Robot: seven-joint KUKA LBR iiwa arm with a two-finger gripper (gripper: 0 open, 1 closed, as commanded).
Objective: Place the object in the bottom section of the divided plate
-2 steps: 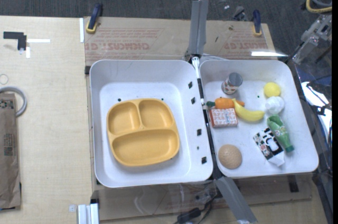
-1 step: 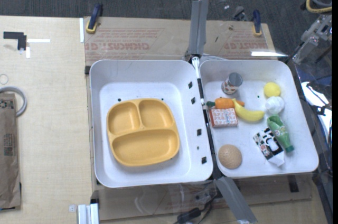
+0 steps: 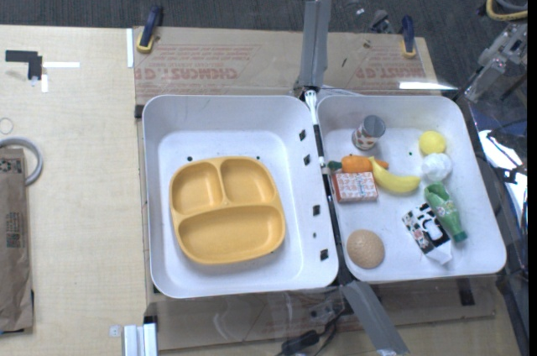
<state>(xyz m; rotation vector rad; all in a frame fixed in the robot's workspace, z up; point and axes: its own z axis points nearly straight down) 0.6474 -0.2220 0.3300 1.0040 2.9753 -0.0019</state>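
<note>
One yellow divided plate (image 3: 226, 210) lies flat, its long bottom section running left-right.

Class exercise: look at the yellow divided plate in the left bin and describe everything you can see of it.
The divided plate is a mustard-yellow tray with rounded corners and what looks like smooth matte plastic. Raised ridges split it into three sections: two smaller ones side by side at the top and one wide one across the bottom. All three look bare. It lies flat, right side up, turned slightly, on the floor of the left bin, toward its lower left. Nothing appears to touch it but the bin floor.
</note>
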